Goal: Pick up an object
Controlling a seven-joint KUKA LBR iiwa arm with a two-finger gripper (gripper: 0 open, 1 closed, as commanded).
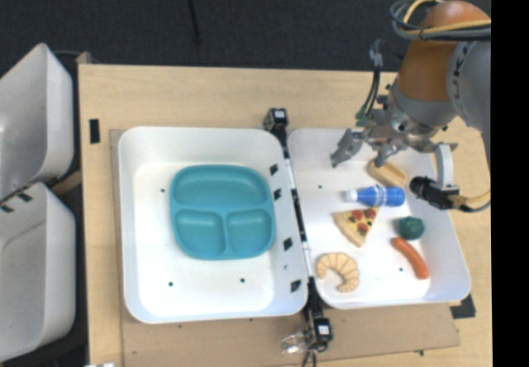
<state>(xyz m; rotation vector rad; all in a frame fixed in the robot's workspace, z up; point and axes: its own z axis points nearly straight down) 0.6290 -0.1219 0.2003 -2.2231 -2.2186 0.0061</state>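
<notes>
Hovering over the right bin (459,270) with fingers spread apart and nothing between them, the gripper (364,148) is lining up a pick, the tan stick (388,173) lying just beside it, seemingly needing only a descent and squeeze.

So the right bin has a bunch of toy food lying flat: a blue-and-white bottle (377,196) on its side, a pizza slice (356,225) just below it, a croissant (339,270) near the front corner, an orange-red sausage (411,258) lying diagonally, a small dark green round thing (410,227) (can't tell what), and a tan stick-shaped piece (388,173) up top.
</notes>
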